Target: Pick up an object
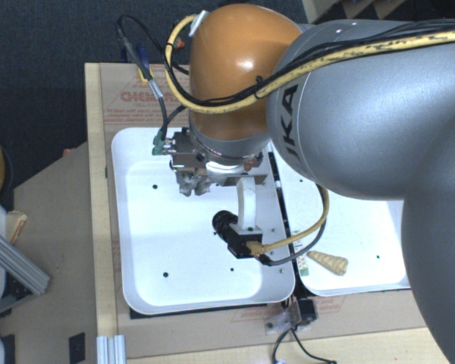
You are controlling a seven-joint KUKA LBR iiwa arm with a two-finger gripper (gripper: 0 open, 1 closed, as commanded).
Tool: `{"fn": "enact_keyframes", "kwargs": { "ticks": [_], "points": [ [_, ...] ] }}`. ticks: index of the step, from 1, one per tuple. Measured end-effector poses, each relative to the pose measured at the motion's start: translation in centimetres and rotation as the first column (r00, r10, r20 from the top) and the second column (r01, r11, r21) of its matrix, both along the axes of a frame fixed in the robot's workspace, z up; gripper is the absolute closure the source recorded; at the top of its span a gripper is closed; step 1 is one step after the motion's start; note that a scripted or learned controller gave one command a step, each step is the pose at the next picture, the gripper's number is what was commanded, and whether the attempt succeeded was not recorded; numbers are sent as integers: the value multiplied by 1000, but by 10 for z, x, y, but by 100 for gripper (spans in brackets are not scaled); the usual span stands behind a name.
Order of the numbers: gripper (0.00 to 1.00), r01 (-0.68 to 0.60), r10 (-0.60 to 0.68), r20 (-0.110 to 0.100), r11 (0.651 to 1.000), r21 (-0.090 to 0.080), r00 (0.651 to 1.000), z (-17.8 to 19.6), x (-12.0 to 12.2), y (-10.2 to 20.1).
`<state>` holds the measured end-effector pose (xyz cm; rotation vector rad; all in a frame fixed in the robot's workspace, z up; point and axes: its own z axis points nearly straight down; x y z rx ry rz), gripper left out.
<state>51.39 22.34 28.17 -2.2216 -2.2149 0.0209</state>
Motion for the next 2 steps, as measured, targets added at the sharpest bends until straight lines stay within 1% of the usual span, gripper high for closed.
{"fn": "enact_keyframes", "kwargs": {
  "ticks": [1,2],
  "points": [
    [100,-7,7,30,1000,16,1000,171,-29,2],
    [100,-1,1,-1,1000,0,1000,11,-15,0]
  ]
}}
